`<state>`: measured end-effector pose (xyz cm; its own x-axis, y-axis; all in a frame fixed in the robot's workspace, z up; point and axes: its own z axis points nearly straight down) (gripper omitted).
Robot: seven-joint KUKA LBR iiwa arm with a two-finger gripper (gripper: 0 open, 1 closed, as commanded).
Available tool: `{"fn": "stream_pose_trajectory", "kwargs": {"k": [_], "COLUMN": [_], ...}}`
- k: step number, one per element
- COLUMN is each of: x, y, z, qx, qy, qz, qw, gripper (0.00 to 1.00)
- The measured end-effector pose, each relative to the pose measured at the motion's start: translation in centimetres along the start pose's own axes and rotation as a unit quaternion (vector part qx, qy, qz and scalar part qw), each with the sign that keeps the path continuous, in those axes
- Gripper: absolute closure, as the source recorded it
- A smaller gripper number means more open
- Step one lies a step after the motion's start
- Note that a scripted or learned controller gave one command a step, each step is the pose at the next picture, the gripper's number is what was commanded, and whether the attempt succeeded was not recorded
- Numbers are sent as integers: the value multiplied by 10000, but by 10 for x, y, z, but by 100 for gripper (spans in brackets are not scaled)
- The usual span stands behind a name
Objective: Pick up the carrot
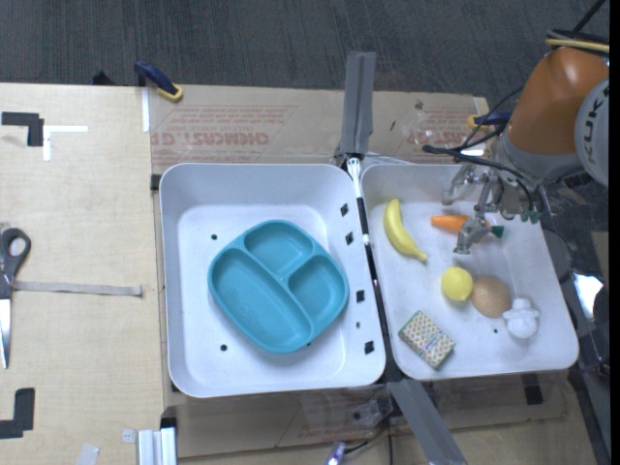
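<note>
While hanging over the right bin (557, 289), claw (472, 235) sitting low at the bin's far side, metal fingers pointing down-left, tips just beside the right end of the carrot (447, 223). Cannot tell how far open the claw is, or whether touching the carrot; nothing seen gripped between the fingers. Carrot lying flat on the bin floor, orange, small, roughly crosswise, near the far wall, between the banana (401, 230) and the claw. Arm (562, 105) reaching in from the right, orange band showing above the wrist, cables trailing around the claw mount.

Banana lying lengthwise just left of the carrot, curved, near the divider between bins. Lemon (457, 284) resting nearer the camera, touching or almost touching a brown egg-shaped item (491, 296) on its right. White small object (522, 320) sitting just beside the brown item, toward the near right corner; shape too blurred to name. Patterned box (426, 338) lying tilted near the front wall.

Left bin (184, 289) holding a blue divided plate (279, 286), three compartments, lying flat, turned at an angle.

Bench (77, 337) carrying scissors (10, 279) at the far left edge, well apart from both bins.
</note>
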<state>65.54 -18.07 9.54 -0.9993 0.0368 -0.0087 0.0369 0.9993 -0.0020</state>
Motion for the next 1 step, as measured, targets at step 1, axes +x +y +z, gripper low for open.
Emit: {"fn": "stream_pose_trajectory", "kwargs": {"k": [1], "x": [-2], "y": [1], "z": [-12], "qx": [10], "qy": [-39], "qz": [-16], "qw": [10000], "gripper": [100]}}
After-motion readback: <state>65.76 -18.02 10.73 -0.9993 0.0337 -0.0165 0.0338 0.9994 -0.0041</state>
